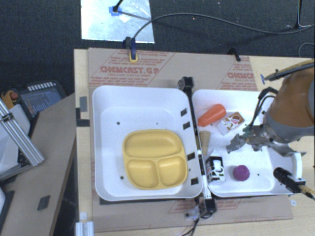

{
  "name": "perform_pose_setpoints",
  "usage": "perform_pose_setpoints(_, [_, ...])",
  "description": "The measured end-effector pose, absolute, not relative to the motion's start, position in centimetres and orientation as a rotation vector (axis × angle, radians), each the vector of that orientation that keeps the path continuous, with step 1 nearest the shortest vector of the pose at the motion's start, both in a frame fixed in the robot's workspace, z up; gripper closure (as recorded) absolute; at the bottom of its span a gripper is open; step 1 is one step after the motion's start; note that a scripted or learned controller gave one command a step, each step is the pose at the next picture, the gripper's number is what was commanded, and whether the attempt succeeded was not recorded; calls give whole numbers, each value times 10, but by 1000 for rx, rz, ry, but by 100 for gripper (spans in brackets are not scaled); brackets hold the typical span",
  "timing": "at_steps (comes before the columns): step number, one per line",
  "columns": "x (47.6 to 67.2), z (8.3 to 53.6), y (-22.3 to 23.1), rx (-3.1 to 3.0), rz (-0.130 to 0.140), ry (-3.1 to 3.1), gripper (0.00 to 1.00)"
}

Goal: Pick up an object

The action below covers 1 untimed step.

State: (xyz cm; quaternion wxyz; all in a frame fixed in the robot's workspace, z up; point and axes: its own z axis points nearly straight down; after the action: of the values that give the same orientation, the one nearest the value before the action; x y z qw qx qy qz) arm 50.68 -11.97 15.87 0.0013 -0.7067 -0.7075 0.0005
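Overhead, the camera view looks down at a slant on two shallow white bins set side by side on a cardboard-covered bench (147,65). The left bin (106,112) holds a yellow divided plate (155,159) with one long compartment toward the back and two smaller ones toward the front; it lies flat near the middle of that bin.

The right bin (256,187) carries several small things. An orange carrot-shaped toy (211,114) lies tilted near the bin's back left corner. Just beside it, to the right, sits a small white and brown packet (229,123). A pale cone-shaped piece (204,140) rests against the bin's left wall, in front of the carrot. A black and white block (215,168) stands at the front left corner, and a purple ball (240,172) lies near it, a little to the right and apart from it.

The grey arm with its orange band (295,100) reaches in from the right over the right bin. The gripper (235,144) hangs low between the packet and the purple ball, tipped toward the left; whether it is spread or pressed together cannot be told from this angle, and nothing is seen caught in it. The ball sits free on the bin floor, just in front of the gripper.

A black cable (206,18) runs across the dark floor behind the bench.
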Motion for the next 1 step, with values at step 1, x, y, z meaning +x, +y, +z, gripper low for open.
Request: perform_pose_setpoints(1, [501,102,-128,-2219,3,-2220,0])
